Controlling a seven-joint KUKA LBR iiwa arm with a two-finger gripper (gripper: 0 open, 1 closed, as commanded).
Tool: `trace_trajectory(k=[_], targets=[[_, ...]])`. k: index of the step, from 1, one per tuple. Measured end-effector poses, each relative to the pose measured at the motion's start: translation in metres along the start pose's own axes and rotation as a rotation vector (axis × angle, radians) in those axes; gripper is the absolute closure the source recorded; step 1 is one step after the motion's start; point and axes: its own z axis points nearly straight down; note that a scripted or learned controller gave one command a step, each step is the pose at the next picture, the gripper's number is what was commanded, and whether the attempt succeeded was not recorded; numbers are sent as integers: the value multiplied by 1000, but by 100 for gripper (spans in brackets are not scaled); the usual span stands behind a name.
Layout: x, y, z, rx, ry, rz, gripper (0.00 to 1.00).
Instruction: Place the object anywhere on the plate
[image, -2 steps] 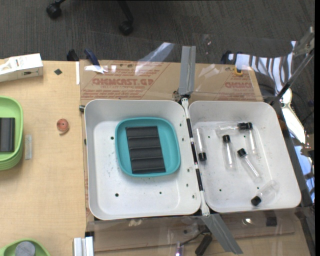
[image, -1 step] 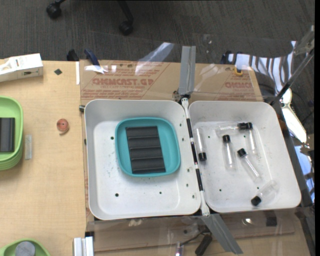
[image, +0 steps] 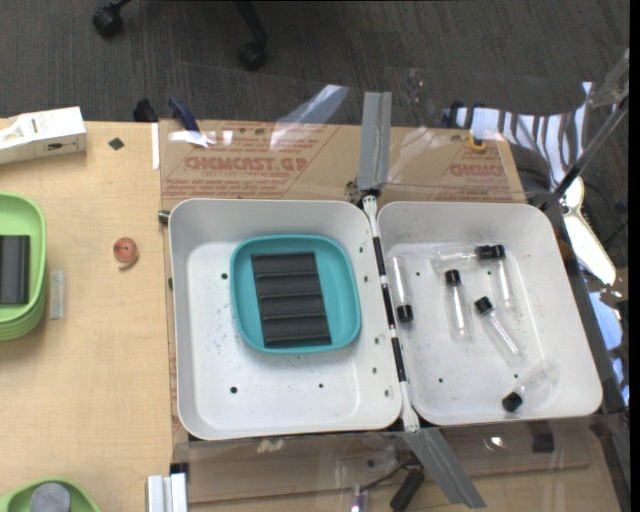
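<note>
- Right, the candidates for the object are the clear vials (image: 497, 325) with black caps. Five of them lie loose and flat in the right bin (image: 560, 300), well apart from the teal plate (image: 243, 300) and on the far side of the divide.
- They lie at all angles. One is tucked along the wall nearest the plate, and another sits in the corner farthest from it. That looks like a tumbled scatter, so I'd judge each pick needs its own approach.
- The plate sits near the middle of the left bin (image: 200, 380), flat, with open floor all round it, which makes it an easy target.
- A dark ribbed block (image: 290, 297) fills the plate's well, so a round vial may settle in a groove or roll off.
- I cannot tell whether the claw is open or closed.
- No vial is on the plate, so the job is not yet done.
- Beyond the plate's bin, a cardboard sheet (image: 260, 160) lies under both bins on the table (image: 90, 400).
</note>
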Motion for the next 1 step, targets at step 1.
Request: trace_trajectory(k=[1], targets=[[0, 0, 0, -1, 0, 123, 0]])
